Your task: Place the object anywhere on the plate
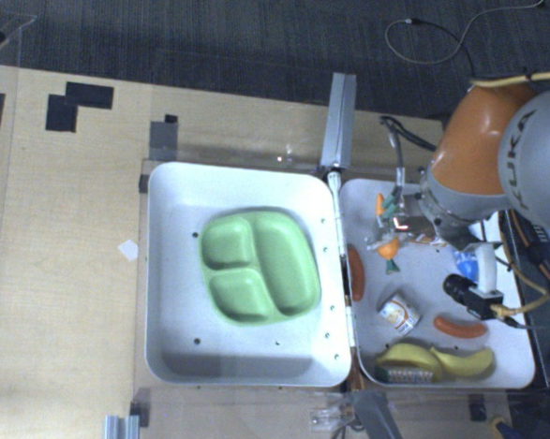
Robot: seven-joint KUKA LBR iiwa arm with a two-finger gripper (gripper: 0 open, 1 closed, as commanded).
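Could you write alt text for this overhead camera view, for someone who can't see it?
A grey and orange robot arm reaches over the right bin, its gripper near a small carrot. A banana lies there too; a green divided plate sits in the left bin.

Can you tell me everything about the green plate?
The green plate is pale green and looks like smooth plastic. It is roughly square with rounded corners and is split into three compartments: one long one on the side toward the right bin and two smaller ones on the other side. It lies flat, slightly turned, near the middle of the left white bin, resting on the bin's floor.
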